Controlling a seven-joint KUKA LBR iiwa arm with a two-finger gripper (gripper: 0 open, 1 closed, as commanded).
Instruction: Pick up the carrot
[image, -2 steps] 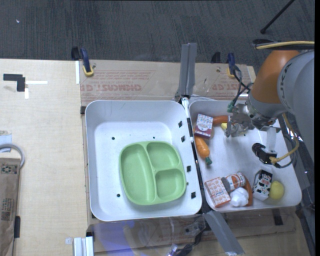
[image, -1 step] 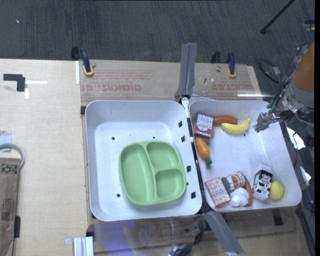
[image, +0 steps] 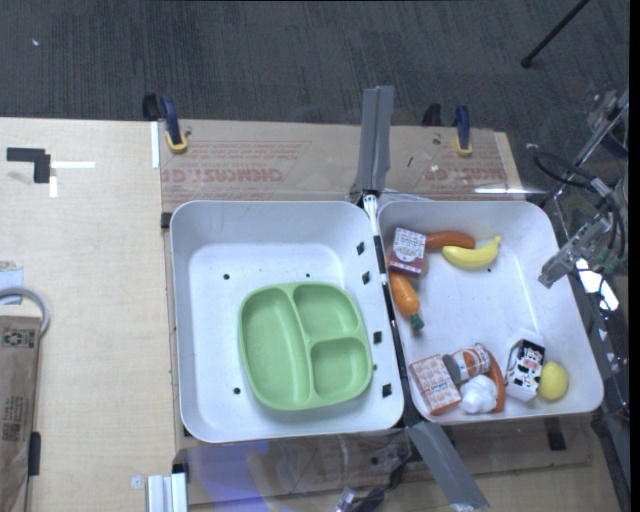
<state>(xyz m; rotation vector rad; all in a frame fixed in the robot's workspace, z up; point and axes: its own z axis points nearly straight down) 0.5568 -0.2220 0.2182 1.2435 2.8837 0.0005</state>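
- The small orange carrot with a green stalk end (image: 404, 299) lies in the right-hand shallow white bin (image: 560, 262), at about nine o'clock in it, close against the wall it shares with the other bin, green tip pointing toward five o'clock.
- Just above the carrot, at eleven o'clock in that bin, stands a little red-and-white printed carton (image: 407, 250); the two look to be touching or nearly so.
- To the three o'clock side of that carton lies an orange-red sausage-shaped piece (image: 451, 240), and beside it a yellow plastic banana (image: 472, 254).
- Along the six o'clock side of the right bin: a flat red-and-white cracker box (image: 433, 384), a small labelled tin lying on its side (image: 470, 361), a white lumpy item (image: 481, 396), a black-and-white milk carton (image: 524, 368) and a round yellow lemon (image: 553, 381).
- The left-hand shallow white bin (image: 200, 250) holds a pale green plastic plate with three compartments (image: 306, 344), sitting toward five o'clock in it.
- The gripper (image: 578, 255) hangs at three o'clock of the right bin, over its rim, well apart from the carrot; I cannot tell how the pincer is set.
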